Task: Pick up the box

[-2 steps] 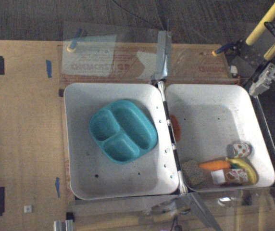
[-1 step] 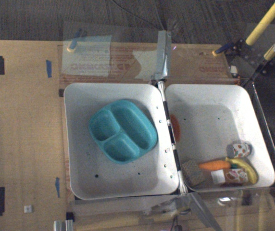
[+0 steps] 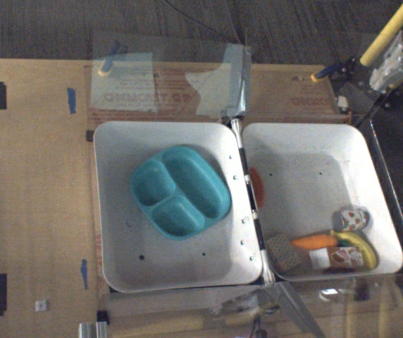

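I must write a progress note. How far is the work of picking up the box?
Nothing looks done yet. The box lies in the near right corner of the right bin, close among the banana, the carrot and a small can. Nothing is in hand at the box. Left to do: reach into the bin, grip the box and lift it.

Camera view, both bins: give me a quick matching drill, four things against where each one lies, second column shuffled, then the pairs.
Things:
1. teal divided plate
2. carrot
3. banana
4. small box

Places:
A. near right corner of the right bin, curving along the box's far and right sides
B. middle of the left bin
C. near edge of the right bin, under the banana's curve
D. right bin, just left of the banana, pointing left

Pairs: 1-B, 2-D, 3-A, 4-C
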You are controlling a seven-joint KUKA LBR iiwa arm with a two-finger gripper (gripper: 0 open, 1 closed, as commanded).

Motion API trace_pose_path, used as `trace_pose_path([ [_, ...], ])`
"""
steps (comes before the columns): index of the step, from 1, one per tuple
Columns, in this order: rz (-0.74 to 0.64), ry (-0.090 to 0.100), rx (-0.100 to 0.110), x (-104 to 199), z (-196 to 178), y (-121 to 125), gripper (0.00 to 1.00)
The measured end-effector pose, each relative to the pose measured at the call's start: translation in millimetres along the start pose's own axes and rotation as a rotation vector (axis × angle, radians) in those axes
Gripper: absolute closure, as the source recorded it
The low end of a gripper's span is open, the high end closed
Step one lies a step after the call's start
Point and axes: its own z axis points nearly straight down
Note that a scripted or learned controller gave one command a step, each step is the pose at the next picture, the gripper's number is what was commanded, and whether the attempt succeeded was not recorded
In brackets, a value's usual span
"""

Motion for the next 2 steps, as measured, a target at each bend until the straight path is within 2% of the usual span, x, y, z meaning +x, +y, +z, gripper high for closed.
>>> trace_pose_path([
  [1,-0.008,0.000,0.001,-31.0,124.6,-23.7,1.00],
  [2,-0.181,0.000,-0.001,-34.7,179.6,-10.6,1.00],
])
